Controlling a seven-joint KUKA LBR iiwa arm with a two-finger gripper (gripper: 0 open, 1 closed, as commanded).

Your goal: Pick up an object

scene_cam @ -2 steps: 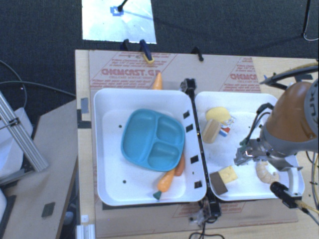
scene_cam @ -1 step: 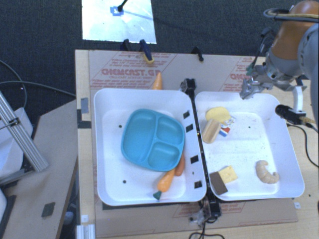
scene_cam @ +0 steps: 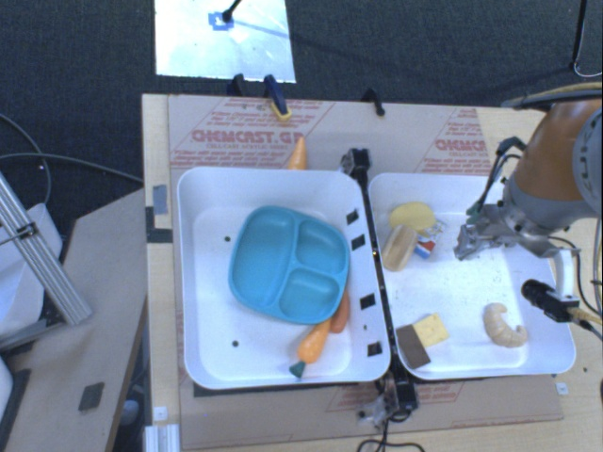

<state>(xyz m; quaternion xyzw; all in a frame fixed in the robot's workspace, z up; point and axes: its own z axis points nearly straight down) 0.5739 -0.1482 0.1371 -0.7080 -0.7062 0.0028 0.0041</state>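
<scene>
Arm [scene_cam: 556, 168] comes in from the right, over the right bin [scene_cam: 452, 361]. Pincer [scene_cam: 471, 243] hangs over that bin's upper middle. Can't tell whether it is spread or pressed together; nothing visibly pinched in it.

Right bin contents:
- yellow round piece [scene_cam: 412, 216] near the top left corner
- tan bread-roll shape [scene_cam: 398, 247] just below it, touching or nearly so, with a small red/blue item [scene_cam: 427, 248] just beside it on the right
- pale croissant-like piece [scene_cam: 504, 325] at lower right, well apart from the rest
- yellow cheese wedge [scene_cam: 432, 329] beside a brown flat block [scene_cam: 412, 345] on the bin's lower left rim

Closest things to the pincer are the roll and the red/blue item, just to its left. Bare bin floor under it.

Left bin [scene_cam: 203, 281]: blue divided plate [scene_cam: 288, 265] in the middle, lying on top of an orange carrot [scene_cam: 316, 342] whose lower end sticks out below. Another orange carrot tip [scene_cam: 298, 153] sits outside past the top rim, on the cardboard sheet [scene_cam: 245, 130] covering the bench.

Black clips [scene_cam: 359, 244] along the divider between the bins.
</scene>
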